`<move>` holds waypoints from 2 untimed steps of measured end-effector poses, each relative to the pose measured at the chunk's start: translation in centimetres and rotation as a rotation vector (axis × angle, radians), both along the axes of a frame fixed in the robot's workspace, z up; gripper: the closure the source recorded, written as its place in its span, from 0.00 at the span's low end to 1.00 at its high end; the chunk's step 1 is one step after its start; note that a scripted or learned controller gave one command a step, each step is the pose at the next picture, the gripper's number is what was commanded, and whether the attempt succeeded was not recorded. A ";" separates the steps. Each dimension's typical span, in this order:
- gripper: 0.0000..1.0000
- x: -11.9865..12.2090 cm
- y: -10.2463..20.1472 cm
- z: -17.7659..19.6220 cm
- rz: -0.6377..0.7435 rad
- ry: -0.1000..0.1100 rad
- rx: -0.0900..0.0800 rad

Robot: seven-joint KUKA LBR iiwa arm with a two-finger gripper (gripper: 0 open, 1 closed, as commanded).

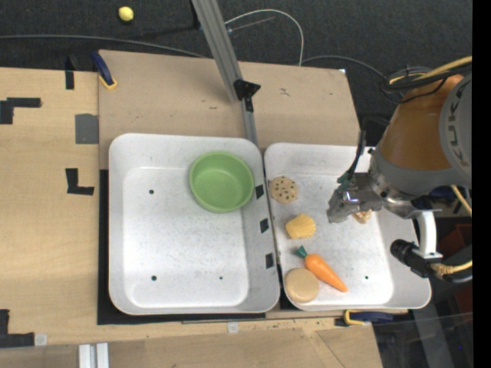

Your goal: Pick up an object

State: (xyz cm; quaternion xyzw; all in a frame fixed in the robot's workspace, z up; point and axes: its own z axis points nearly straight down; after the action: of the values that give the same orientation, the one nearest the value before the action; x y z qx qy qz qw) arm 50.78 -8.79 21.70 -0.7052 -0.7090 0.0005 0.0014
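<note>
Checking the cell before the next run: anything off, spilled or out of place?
One stray: a small yellow ball lies on the dark floor beyond the bench, outside both bins. The green bowl, cookie, carrot and the other food pieces sit inside the bins.

Grey arm (430,171), orange band, black cables.

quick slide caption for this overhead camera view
Gripper low in the right bin near cookie, corn, carrot; green bowl in left bin.
</note>
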 end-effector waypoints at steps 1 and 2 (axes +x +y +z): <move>1.00 -0.1 5.8 -0.8 0.002 0.001 0.001; 1.00 -0.7 11.6 -1.2 0.002 0.001 0.001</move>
State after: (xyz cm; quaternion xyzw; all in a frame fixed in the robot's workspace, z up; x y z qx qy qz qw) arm 50.06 2.77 20.54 -0.7044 -0.7098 0.0005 0.0020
